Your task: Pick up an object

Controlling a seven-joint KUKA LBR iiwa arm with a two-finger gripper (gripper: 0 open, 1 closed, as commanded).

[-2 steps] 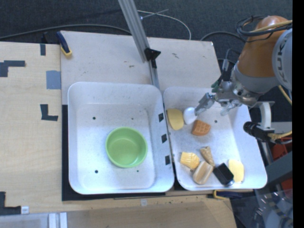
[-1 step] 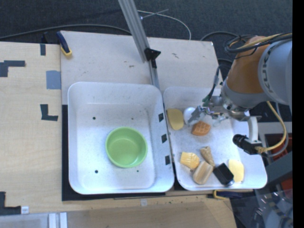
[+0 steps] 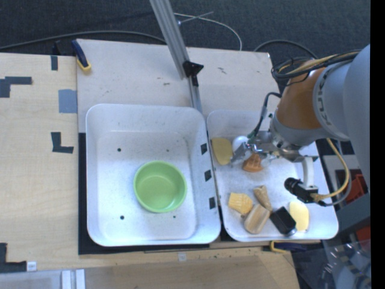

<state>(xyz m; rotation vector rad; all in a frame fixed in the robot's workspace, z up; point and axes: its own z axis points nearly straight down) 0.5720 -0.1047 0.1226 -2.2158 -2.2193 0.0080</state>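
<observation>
At the right of the frame, the grey arm with its orange band (image 3: 296,104) reaches down into the right-hand shallow white plastic bin (image 3: 328,221), and its two-finger gripper (image 3: 251,152) sits low over the upper middle of that bin. A small orange-brown rounded lump (image 3: 253,163) lies directly under the gripper's metal tip, touching or nearly touching it; whether the lump is actually pinched cannot be told, nor can how far apart the gripper's parts stand, since the wrist and shine hide them. Just left of the gripper, against the bin's left wall, lies a flat pale yellow piece (image 3: 222,150). Lower in the same bin sits a cluster: a yellow ridged chunk (image 3: 240,203), a tan cylinder-like block (image 3: 257,219) touching it, a slim tan wedge (image 3: 263,195) just above that block, a black rectangular block (image 3: 282,220) to the right, and a pale yellow oval object (image 3: 299,215) beside the black one, near the bin's lower right corner. In the left-hand shallow white bin (image 3: 108,125), a light green round plastic bowl (image 3: 159,186) stands upright a little below centre, well apart from the walls. A grey metal pole (image 3: 171,29) slants from the top of the frame to the bins' shared edge.
</observation>
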